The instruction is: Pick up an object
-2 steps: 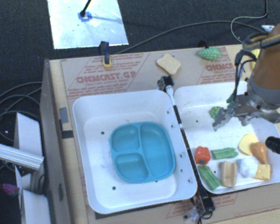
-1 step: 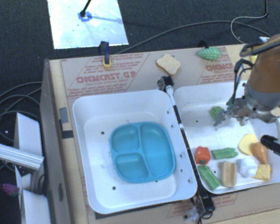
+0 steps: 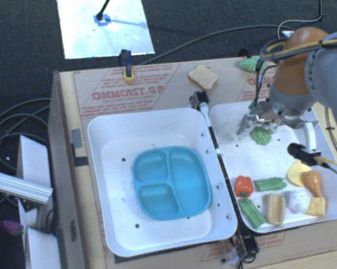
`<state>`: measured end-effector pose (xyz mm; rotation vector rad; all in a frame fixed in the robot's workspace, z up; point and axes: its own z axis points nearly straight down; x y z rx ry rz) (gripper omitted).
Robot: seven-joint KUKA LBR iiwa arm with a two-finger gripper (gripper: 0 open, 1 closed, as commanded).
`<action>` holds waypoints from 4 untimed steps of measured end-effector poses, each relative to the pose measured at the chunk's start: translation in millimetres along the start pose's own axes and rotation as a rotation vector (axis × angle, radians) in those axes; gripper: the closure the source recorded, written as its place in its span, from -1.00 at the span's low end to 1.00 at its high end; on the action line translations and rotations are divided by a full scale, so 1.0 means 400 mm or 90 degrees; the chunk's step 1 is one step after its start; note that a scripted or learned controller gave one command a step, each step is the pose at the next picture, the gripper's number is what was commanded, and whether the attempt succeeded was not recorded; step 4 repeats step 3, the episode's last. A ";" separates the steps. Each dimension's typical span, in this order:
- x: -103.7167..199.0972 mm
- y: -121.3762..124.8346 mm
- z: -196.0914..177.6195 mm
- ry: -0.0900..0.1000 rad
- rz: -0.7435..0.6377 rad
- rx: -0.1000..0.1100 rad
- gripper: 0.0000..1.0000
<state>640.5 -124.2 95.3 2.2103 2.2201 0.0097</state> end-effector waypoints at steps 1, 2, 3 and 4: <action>-0.048 0.073 -0.020 0.000 0.000 0.004 -1.00; -0.057 0.025 0.026 0.001 0.002 0.005 -1.00; -0.057 0.028 -0.003 0.000 0.001 0.003 1.00; -0.057 0.028 -0.003 0.000 0.001 0.003 1.00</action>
